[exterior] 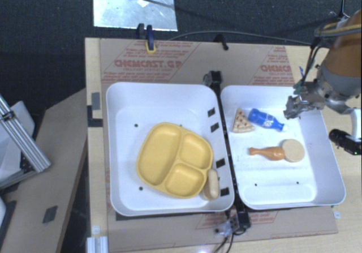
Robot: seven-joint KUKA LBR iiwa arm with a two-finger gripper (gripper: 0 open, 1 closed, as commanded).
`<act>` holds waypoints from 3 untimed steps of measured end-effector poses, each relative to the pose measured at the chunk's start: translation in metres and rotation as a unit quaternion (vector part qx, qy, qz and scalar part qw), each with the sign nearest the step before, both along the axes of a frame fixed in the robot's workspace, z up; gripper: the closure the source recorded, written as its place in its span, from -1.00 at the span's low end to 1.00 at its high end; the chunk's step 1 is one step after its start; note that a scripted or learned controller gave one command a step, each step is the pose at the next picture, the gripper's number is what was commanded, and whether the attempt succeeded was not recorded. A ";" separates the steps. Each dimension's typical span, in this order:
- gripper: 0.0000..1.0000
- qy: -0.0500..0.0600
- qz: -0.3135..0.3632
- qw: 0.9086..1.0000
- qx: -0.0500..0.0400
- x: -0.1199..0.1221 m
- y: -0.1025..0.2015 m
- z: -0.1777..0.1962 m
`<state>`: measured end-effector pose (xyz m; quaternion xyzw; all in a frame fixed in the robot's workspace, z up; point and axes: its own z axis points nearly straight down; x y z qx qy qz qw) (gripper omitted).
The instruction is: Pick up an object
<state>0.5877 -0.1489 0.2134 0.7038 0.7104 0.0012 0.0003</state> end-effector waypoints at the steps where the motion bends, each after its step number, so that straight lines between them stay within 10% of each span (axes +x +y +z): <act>1: 1.00 0.001 0.000 1.000 0.000 0.002 0.061 -0.006; 3: 1.00 0.000 0.000 1.000 0.000 0.006 0.159 0.012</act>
